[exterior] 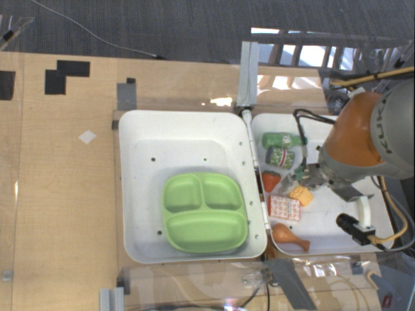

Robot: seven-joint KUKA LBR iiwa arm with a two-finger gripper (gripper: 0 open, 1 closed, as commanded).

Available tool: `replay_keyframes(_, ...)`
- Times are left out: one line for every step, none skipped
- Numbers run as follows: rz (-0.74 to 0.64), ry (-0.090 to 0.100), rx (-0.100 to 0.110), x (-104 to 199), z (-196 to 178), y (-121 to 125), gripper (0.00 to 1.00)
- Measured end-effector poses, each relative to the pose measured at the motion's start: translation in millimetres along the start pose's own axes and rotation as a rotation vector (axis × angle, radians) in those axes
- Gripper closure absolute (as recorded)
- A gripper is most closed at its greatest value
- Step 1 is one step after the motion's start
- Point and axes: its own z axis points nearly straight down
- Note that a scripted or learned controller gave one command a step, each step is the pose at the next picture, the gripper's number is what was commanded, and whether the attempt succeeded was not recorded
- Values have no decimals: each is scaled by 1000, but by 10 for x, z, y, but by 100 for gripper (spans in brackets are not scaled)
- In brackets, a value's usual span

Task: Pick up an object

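Jaws cannot be judged from this view: the gripper [305,175] is a dark cluster under the wrist, and whether it is wide, narrow or holding anything cannot be told. It sits low in the right bin [324,237], right of centre in the frame, just above a yellow piece [300,195] and just right of a red piece [271,181]. Whether it touches either one is not clear.

The arm [363,135] comes in from the right edge, its orange band covering the upper right part of that bin, with grey casing beyond it. A black cable loops over the bin's top rim beside the band.

The things to pick all lie along the left side of the right bin. At the top is a green can [282,139] on its side, and a green dotted cup [280,156] lies just below it, touching or nearly so. Below the red piece is a red-and-white checked packet [284,208], its upper right corner meeting the yellow piece. Lowest, near the bin's bottom rim, lies an orange drumstick [290,236], thick end to the left.

The left bin [139,173] fills the middle of the frame and holds a green divided plate [204,212] in its lower half, flat, two small sections above one long one. Both bins stand on a wooden bench [58,206].
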Motion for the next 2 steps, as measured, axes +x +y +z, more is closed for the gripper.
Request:
replay_keyframes(-3, 4, -4, 29, -119, 27, 100)
replay_keyframes(505, 2, 20, 595, -914, 170, 100)
